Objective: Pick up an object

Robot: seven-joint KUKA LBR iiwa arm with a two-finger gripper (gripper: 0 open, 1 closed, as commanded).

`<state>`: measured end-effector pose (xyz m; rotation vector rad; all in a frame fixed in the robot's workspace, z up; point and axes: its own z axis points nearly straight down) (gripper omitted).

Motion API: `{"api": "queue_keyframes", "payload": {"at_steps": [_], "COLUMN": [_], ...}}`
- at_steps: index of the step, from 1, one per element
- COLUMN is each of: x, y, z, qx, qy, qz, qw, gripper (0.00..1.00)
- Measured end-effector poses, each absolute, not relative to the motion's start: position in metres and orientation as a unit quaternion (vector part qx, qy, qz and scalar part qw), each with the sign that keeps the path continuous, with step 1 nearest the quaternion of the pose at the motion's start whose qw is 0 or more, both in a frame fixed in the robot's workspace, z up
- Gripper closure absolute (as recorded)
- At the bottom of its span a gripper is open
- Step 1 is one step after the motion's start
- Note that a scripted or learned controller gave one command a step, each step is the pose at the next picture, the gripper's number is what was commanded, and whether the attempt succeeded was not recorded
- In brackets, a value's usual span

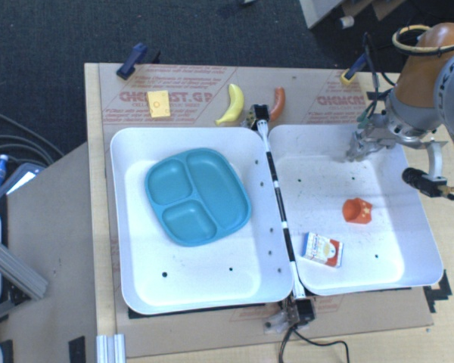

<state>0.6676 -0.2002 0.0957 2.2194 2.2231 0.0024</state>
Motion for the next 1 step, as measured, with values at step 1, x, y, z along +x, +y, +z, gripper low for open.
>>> {"api": "queue_keyframes", "payload": {"at_steps": [1], "x": [0.6675], "y": [-0.2002], "z": [0.0956], "qx": [0.706], "qy": [0.708], "qz": [0.0006], "qw": [0.000], "gripper": [0.00]}}
